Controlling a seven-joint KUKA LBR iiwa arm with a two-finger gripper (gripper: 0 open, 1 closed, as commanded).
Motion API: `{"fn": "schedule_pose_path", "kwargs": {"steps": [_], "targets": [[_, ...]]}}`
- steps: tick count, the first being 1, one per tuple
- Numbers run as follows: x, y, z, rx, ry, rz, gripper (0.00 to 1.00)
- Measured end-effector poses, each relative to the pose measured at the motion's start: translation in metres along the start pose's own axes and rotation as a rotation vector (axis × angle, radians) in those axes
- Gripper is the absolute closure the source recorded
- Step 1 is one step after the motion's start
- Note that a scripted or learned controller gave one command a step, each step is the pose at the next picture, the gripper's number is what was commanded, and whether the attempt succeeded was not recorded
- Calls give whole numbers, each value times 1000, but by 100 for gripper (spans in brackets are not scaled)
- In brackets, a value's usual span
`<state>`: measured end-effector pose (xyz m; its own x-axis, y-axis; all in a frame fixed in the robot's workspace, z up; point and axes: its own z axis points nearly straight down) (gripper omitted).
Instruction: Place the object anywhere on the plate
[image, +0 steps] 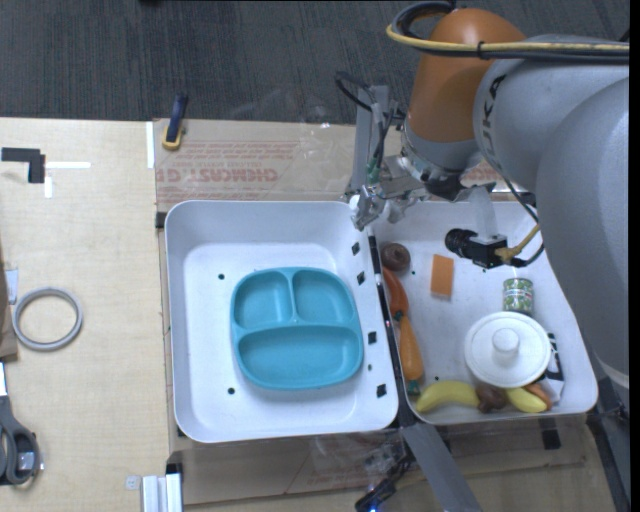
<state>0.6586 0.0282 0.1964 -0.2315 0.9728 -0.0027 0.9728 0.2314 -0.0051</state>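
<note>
**Arm poised over the bin divide, plate bare**

At the far left of the bench lies a grey tape ring (46, 318), with scissors (18, 452) at its 6 o'clock near the edge. A blue-handled tool (176, 121) rests at the cardboard's top edge.

The left bin (185, 330) holds the blue divided plate (297, 328), three compartments, sitting roughly centred.

The gripper (370, 208) hangs at the plate's 1 o'clock, above the top end of the wall between the bins. Whether it is released or clenched cannot be told; nothing shows in its grasp. The arm (560, 150) comes in from 3 o'clock, its orange band (455, 75) at the gripper's 1 o'clock, wrist pointing down and leftward.

In the right bin (575, 330), a brown round object (396, 257) lies just below the gripper, a carrot (404, 330) along the dividing wall, an orange block (442, 276) near it. At the block's 4 o'clock stand a small jar (517, 295) and a white lidded pot (507, 349); a banana (447, 396) lies at 6 o'clock.
</note>
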Motion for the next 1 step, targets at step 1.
{"fn": "schedule_pose_path", "kwargs": {"steps": [1], "targets": [[0, 0, 0, 0, 0, 1, 0]]}}
